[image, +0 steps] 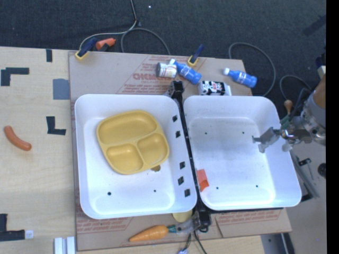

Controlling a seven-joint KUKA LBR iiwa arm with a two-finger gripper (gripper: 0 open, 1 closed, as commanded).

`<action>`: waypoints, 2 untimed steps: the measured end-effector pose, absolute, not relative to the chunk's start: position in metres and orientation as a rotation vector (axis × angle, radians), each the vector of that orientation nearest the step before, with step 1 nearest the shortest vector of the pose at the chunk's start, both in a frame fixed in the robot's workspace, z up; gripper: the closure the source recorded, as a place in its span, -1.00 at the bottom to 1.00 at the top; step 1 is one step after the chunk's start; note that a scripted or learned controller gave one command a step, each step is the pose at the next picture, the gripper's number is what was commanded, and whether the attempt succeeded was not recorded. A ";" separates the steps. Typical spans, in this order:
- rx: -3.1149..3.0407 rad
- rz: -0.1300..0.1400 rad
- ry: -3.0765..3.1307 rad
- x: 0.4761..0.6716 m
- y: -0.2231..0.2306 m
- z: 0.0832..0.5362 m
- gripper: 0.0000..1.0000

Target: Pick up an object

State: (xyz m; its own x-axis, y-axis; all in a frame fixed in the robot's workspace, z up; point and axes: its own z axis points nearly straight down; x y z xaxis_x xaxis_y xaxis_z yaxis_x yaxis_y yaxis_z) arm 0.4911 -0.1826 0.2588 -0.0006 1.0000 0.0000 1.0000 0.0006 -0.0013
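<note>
A yellow divided plate (132, 141) lies in the left white bin (87, 157), tilted a little, with a small brown thing (155, 168) peeking out under its lower right edge. My gripper (275, 141) hovers over the right edge of the right white bin (238, 194), far from the plate. It is open, and nothing sits between its fingers. A small orange piece (202, 180) rests against the divider at the right bin's left wall.
Behind the bins lie a blue bottle (188, 72), a white jar (166, 69), a black-and-white pack (214, 88) and a second blue bottle (241, 78). A carrot (150, 233) lies in front, a sausage (17, 138) on the far left. Cables run across the back.
</note>
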 end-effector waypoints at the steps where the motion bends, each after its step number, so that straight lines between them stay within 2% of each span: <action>1: -2.213 0.000 -2.227 0.560 -0.137 0.087 -1.00; 2: -2.230 -0.003 -2.228 0.618 -0.211 0.154 -1.00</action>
State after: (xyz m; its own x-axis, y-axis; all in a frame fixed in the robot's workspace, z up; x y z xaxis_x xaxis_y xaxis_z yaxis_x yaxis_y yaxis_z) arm 0.6177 -0.2108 0.1543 0.0009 1.0000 -0.0059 1.0000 -0.0009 0.0086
